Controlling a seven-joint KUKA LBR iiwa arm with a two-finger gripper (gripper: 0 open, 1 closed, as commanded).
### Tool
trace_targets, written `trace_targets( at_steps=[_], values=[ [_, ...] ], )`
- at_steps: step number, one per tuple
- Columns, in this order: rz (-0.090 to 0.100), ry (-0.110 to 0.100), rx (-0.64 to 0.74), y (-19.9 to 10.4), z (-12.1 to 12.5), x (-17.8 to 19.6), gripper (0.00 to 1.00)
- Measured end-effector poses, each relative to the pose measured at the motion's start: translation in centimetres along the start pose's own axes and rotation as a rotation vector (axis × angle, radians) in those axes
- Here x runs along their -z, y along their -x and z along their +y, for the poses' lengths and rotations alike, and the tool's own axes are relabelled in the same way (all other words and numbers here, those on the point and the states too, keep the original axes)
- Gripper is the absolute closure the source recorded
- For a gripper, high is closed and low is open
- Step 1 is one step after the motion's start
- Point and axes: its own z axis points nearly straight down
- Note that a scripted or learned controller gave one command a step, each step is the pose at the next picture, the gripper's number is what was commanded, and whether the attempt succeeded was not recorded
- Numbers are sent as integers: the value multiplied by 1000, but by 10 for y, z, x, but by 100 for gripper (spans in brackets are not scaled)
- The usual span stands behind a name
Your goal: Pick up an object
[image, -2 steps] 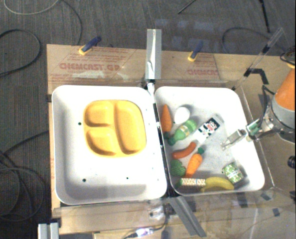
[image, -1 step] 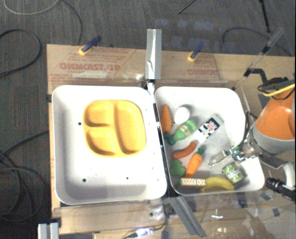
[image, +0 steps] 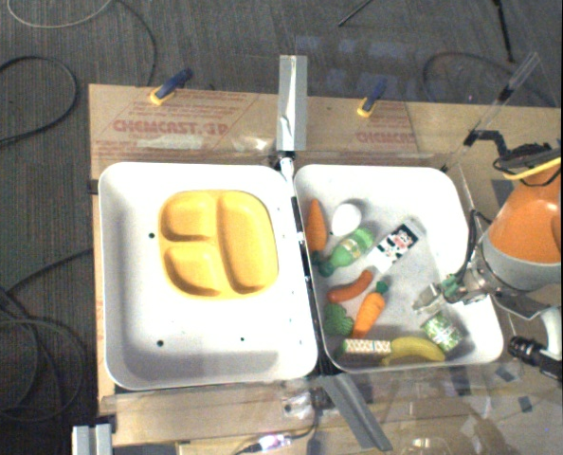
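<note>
The right bin [image: 452,192] holds several toy foods. An orange carrot [image: 315,226], a white egg [image: 346,218] and a green bottle [image: 348,249] lie along its left side. A black-and-white carton [image: 396,245] lies in the middle. A red sausage [image: 350,285], a second carrot [image: 369,311], a broccoli [image: 336,320], a brown bar [image: 367,347] and a banana [image: 414,349] lie toward the front. My gripper [image: 444,292] hangs low at the bin's right side, just above a small green can [image: 443,332]. Nothing shows in its grasp.
The left bin [image: 130,349] holds a yellow sectioned plate [image: 220,243]. The grey and orange arm [image: 528,230] leans over the right bin's right wall. Blue and yellow clamps [image: 171,85] [image: 372,96] pin the cardboard at the back. Cables lie on the floor at the left.
</note>
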Motion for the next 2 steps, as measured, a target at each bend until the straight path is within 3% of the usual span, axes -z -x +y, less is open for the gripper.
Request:
trace_targets(
  at_steps=[1,2],
  values=[
    [0,0,0,0,0,0,0],
    [-11,10,56,-21,26,-24,0]
  ],
)
